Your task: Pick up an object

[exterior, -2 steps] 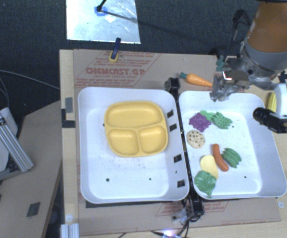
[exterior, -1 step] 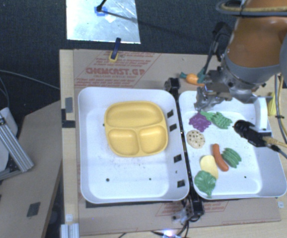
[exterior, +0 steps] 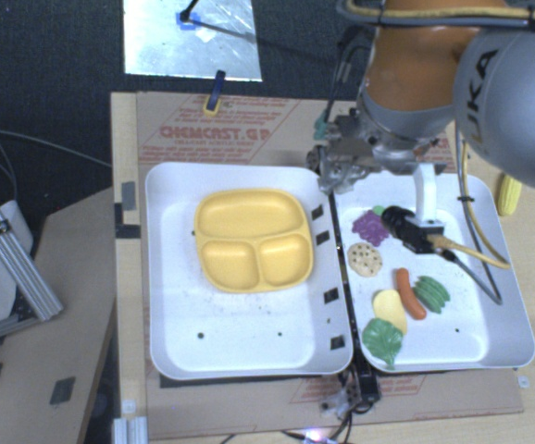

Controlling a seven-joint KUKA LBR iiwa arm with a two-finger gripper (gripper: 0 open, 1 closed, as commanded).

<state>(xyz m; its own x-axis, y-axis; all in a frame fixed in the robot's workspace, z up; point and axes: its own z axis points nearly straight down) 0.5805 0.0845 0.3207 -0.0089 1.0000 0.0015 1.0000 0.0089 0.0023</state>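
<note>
My pincer (exterior: 342, 168) hangs over the upper left corner of the right bin (exterior: 516, 329), at centre right of the frame. I cannot tell whether it is wide or narrow (the wrist covers it). Below it lie purple grapes (exterior: 369, 225), a cookie (exterior: 365, 260), a carrot (exterior: 410, 293), a green pod (exterior: 431, 292), a yellow piece (exterior: 390, 308) and a green leaf (exterior: 382, 339). The left bin (exterior: 170, 340) holds a yellow divided plate (exterior: 252, 239).

Grapes (exterior: 371, 225), cookie (exterior: 365, 260), carrot (exterior: 410, 293), pea pod (exterior: 431, 291), yellow slice (exterior: 390, 309) and lettuce (exterior: 382, 339) lie in right bin (exterior: 466, 340).
</note>
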